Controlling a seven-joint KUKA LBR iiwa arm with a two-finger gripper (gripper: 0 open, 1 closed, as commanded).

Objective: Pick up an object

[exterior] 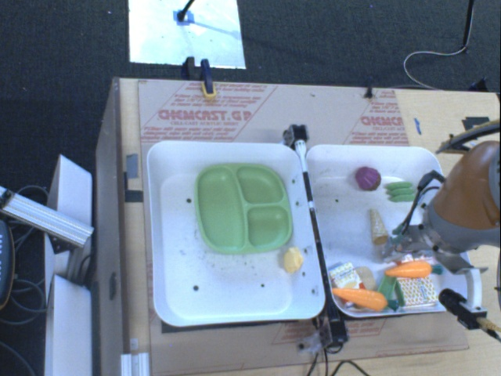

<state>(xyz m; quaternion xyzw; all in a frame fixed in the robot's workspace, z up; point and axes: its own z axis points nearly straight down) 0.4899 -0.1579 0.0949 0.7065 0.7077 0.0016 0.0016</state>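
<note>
Gripper [399,247] low in right bin [344,163], maybe touching carrot [409,269]; finger state unclear

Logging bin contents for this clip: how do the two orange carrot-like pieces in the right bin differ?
The upper carrot lies nearly level, just under the arm, while the lower carrot slants down toward the right, against the near wall of the right bin. The lower carrot looks longer; the upper carrot looks shorter and stubbier. The upper carrot sits farther right. Both are orange, tapered, and lie flat among the other toy foods.

black clamp [207,75], white sheet [156,22]
</note>
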